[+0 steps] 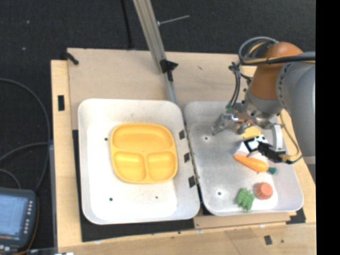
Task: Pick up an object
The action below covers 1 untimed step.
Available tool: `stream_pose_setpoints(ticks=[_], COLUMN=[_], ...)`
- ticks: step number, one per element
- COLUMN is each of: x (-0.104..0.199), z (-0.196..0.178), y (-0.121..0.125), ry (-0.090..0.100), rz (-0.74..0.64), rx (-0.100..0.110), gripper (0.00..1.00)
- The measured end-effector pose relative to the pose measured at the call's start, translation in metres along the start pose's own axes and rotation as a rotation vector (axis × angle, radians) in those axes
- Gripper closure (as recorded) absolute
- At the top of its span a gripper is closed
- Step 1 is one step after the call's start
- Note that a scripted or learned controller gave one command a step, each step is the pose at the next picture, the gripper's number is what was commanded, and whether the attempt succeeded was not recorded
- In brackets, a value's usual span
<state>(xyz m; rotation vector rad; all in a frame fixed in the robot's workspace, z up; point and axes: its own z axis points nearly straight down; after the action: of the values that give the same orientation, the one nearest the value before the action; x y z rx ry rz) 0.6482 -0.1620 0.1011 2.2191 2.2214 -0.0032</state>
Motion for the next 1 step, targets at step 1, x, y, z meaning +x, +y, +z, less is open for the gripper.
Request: stream_pose_setpoints(ticks=[1], x=[-0.0010], z=[-0.0125], y=[0.0011], ry=[-0.001], rz=[0.000], rx=[-0.004], gripper=[1.00])
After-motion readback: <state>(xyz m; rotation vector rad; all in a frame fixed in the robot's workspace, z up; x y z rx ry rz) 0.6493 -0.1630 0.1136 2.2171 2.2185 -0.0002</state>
